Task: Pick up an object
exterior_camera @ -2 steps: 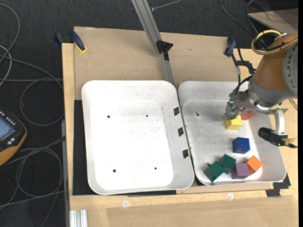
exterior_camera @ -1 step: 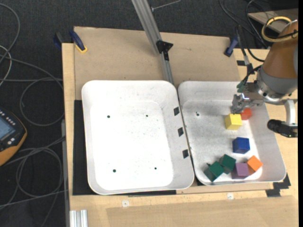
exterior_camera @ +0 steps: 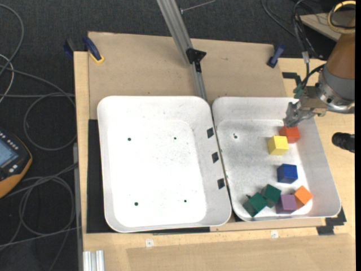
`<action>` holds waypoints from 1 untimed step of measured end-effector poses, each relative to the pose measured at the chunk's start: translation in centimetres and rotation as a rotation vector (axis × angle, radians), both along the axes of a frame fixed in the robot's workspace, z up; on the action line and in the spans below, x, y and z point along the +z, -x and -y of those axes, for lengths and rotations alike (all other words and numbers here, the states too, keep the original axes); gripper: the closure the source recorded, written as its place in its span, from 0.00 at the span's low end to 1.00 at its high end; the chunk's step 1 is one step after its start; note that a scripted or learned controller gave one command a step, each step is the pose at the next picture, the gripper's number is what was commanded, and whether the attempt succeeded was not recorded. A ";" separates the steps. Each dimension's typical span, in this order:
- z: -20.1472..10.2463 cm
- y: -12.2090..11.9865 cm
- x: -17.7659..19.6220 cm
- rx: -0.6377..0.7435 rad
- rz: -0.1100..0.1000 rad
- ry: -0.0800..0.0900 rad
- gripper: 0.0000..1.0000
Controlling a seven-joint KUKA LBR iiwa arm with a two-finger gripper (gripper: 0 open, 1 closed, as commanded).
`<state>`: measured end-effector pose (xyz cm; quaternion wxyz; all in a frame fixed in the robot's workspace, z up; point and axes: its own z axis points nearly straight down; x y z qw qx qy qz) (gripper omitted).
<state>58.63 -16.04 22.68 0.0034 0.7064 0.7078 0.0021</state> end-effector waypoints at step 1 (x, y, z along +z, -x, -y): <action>0.0 -0.1 3.9 0.000 -0.001 0.000 1.00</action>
